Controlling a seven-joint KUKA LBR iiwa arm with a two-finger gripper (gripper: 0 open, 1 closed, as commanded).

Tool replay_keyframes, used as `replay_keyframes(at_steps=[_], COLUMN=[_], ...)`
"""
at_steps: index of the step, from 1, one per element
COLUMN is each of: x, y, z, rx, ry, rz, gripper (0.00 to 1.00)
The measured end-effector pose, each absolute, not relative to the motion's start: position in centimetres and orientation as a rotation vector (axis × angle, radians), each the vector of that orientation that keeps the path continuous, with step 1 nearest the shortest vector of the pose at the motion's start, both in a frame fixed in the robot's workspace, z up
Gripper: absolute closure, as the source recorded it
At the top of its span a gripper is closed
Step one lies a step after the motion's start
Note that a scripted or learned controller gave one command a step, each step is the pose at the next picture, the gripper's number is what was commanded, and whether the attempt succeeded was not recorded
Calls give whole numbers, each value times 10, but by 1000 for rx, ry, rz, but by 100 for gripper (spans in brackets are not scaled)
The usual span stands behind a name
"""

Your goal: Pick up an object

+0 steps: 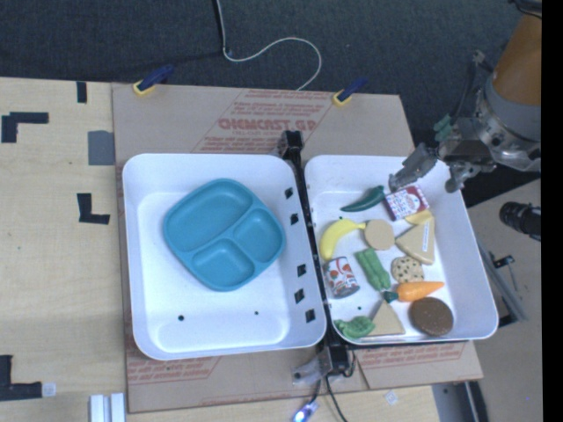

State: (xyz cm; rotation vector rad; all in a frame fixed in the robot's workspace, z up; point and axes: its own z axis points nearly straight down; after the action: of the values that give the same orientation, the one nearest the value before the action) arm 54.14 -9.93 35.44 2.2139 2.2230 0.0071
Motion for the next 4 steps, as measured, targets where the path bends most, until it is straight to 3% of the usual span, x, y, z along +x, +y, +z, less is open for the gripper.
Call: replay_keyframes(at_steps=[1, 2, 3, 4], x=[543, 487, 483, 484], y=[-100, -31, 128, 149], z=[358, 513, 536, 534], rx=[2218, 2203, 2200, 2217], ry=[2226, 2224, 2244, 2227], rz=[-2, 23, 6, -1], gripper=[100, 100, 100, 100])
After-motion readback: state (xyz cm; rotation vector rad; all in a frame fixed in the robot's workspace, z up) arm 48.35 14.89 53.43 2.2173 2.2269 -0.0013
